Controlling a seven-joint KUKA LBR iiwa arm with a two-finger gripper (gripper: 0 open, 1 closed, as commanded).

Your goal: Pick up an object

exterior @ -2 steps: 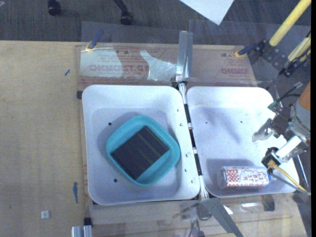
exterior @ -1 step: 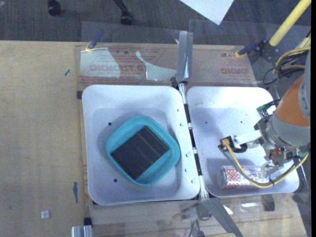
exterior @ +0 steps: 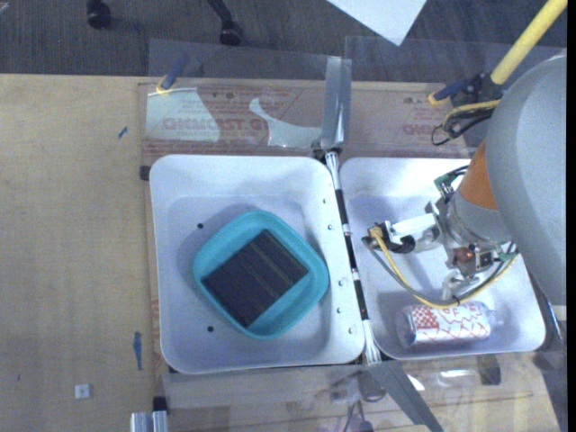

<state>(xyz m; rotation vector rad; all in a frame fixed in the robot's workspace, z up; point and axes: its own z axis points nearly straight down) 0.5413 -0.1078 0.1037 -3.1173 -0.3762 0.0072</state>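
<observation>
Setting: a tan bench (exterior: 63, 241) carrying two shallow white bins side by side, with dark floor and the foot of a wheeled chair beyond the far edge.

Left bin (exterior: 171, 187): holds a teal dish (exterior: 261, 273) with a dark ribbed square pad (exterior: 254, 277) lying in it, well apart from the arm.

Right bin (exterior: 378, 187): holds a small red-and-white patterned packet (exterior: 447, 322) lying near the bin's front wall (the nearest candidate for the pick).

Arm: the grey arm with its orange band (exterior: 477, 183) comes in from the right and hangs over the right bin, with yellow cables looping under the wrist.

Gripper (exterior: 454, 286): it sits low over the right bin, just behind the packet; whether it is spread or closed I cannot tell, since the wrist hardware and cables hide it.

Held object: nothing can be seen gripped.

Key relation: the packet lies just toward the front of the bin from the gripper, close by but apparently not touching.

Long axis: the packet runs left to right, roughly parallel to the bin's front wall.

Judged next need: a short shift frontward and down, closing across the packet's short width.
</observation>
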